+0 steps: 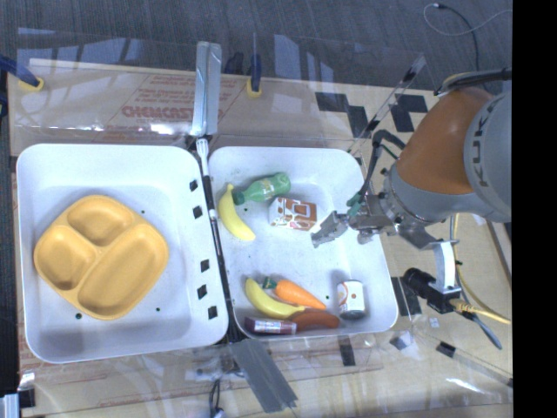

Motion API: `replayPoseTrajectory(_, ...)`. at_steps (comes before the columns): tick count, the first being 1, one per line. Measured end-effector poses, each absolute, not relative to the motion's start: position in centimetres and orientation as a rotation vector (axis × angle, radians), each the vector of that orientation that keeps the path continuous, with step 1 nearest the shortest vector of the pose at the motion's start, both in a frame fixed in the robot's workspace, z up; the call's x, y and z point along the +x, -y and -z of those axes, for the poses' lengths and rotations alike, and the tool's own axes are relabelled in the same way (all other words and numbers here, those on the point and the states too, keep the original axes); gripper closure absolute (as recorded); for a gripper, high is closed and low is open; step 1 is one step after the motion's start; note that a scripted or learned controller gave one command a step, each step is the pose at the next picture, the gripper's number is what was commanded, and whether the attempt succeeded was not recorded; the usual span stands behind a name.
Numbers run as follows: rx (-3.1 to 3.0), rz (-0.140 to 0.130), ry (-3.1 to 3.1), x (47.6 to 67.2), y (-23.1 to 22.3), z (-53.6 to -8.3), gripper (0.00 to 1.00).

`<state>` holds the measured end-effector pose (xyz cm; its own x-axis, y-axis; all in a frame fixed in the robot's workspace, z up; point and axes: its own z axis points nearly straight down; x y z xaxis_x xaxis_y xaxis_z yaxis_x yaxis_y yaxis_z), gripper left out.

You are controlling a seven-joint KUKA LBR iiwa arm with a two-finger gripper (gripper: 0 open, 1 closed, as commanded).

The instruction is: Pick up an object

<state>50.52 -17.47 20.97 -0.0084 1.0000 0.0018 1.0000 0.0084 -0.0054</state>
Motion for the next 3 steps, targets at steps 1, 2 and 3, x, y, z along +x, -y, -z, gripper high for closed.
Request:
replayPoseTrajectory(1,-1.82,-0.003,2.553,50.2,13.5,-11.5,0.0)
replayPoseTrajectory(2,-1.721,-0.002,2.625,47.7,6.5,-19.1,0.0)
replayPoseTrajectory(3,-1.565,-0.002,2.718,47.6,11.0,-10.3,0.0)
